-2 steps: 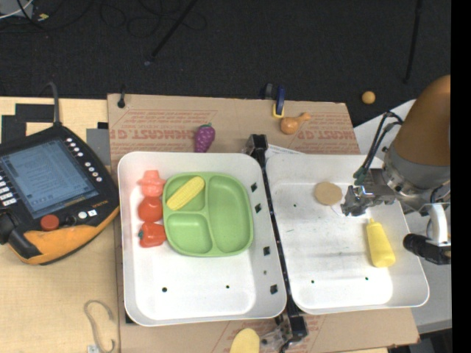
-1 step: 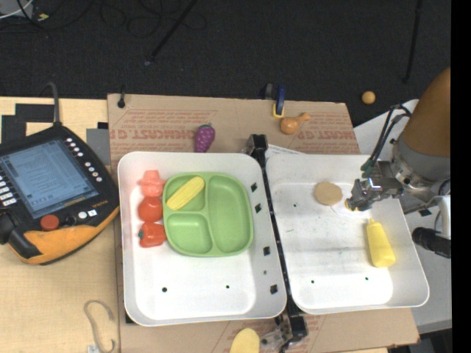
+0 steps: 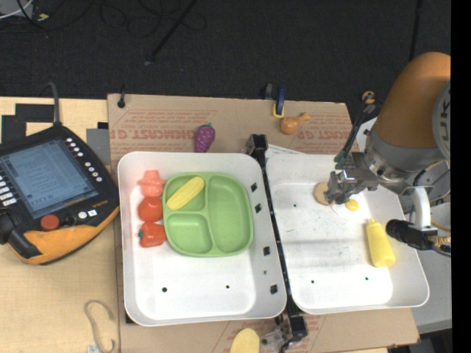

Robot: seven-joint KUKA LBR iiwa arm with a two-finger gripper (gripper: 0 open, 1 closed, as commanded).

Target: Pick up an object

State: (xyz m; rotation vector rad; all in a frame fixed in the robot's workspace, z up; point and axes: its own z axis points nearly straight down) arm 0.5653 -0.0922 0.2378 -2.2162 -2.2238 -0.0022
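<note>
Nothing is lifted yet. The gripper [image 3: 340, 191] hangs low in the right bin [image 3: 324, 285], at three o'clock of a tan object [image 3: 321, 193]; whether it pinches anything cannot be told. Grasp and lift apparently remain.

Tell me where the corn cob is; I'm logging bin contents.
The corn cob lies in the green divided plate, upper-left compartment, in the left bin.

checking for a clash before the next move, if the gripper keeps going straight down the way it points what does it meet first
Most likely the tan round object right under the gripper in the right bin, with a small yellow piece just beside it. Depth is hard to judge from this slanted view, so it could reach the bin floor instead.
</note>
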